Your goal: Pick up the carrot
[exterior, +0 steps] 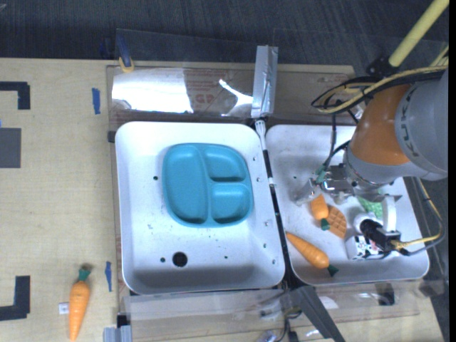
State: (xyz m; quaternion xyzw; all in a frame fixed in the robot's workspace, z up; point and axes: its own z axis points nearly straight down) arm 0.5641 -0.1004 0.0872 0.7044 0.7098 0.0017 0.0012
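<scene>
An orange carrot (308, 249) lies slantwise near the front left corner of the right bin (285, 155), its green end pointing toward the front. My gripper (326, 185) hangs over the middle of that bin, behind and slightly right of the carrot and apart from it. Just below the gripper lie a small orange piece (318, 207) and a textured orange piece (335, 223). A second carrot (78, 301) with a green top lies outside the bins on the bench, at the front left.
A blue divided plate (208, 184) sits in the left bin (135, 212), with a small black object (179, 259) near its front. A green item (370, 206) and a black-and-white item (370, 238) lie under the arm. Cables run behind the right bin.
</scene>
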